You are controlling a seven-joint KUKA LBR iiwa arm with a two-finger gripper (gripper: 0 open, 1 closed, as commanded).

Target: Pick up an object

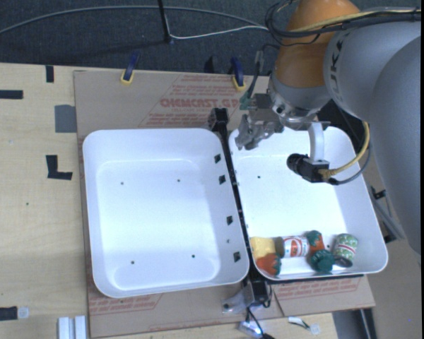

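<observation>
My gripper (250,138) hangs over the far left corner of the right bin (297,203), close to the divider between the bins. Nothing shows between its fingers. Several small objects lie along the near edge of the right bin, well away from the gripper: a yellow piece (262,245), a red-orange piece (268,263), a small can with a red and white label (294,247), a green lump (321,260) and a round green and white object (345,246).
The left bin (155,210) sits beside the right one on a cardboard sheet. Black clips (230,189) run along the seam between the bins. The large grey arm (381,83) with its orange band covers the upper right. A black cable fitting (307,167) hangs over the right bin.
</observation>
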